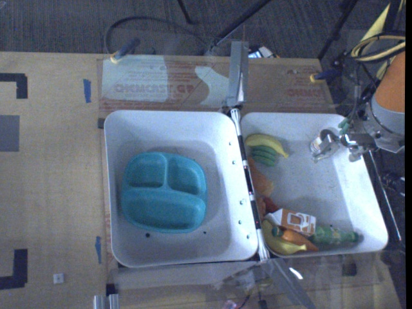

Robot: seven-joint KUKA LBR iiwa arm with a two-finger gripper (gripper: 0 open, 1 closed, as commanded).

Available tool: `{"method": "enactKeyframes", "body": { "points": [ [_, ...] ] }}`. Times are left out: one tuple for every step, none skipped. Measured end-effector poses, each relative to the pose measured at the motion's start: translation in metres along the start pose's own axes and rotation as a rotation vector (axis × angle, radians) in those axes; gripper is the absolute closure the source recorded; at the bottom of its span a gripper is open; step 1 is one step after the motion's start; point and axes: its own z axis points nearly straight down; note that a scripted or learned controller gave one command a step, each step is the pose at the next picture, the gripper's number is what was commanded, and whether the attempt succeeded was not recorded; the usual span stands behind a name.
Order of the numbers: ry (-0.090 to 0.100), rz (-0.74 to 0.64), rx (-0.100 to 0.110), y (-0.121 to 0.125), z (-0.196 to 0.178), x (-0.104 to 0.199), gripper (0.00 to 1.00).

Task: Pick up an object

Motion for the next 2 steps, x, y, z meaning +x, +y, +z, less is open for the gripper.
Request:
{"method": "enactKeyframes", "body": {
  "points": [
    [-0.002,0.108,-0.003,0.05,0.095,-0.004,0.0],
    [-0.003,0.106,-0.005,0.051,0.084,-0.003,1.0]
  ]
}}
